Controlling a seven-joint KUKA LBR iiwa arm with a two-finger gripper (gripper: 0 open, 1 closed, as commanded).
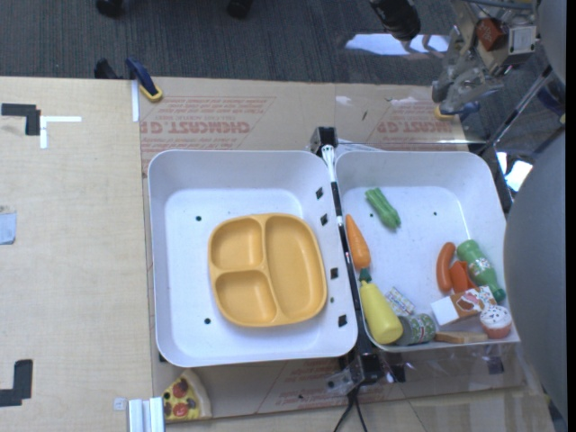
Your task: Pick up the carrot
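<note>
Two white bins were seen side by side: left bin [171, 241], right bin [432, 174]. A yellow divided plate [267, 269] sat in the left one. The carrot [357, 242] lay in the right bin against its left wall, a yellow bottle [379, 314] just below it and a green pepper [382, 207] nearby.

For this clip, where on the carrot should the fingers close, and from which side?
Grip the carrot across its thick orange middle, coming straight down. It lies flat along the right bin's left wall, so the wall-side finger has little room. The yellow bottle crowds its green end.
</note>
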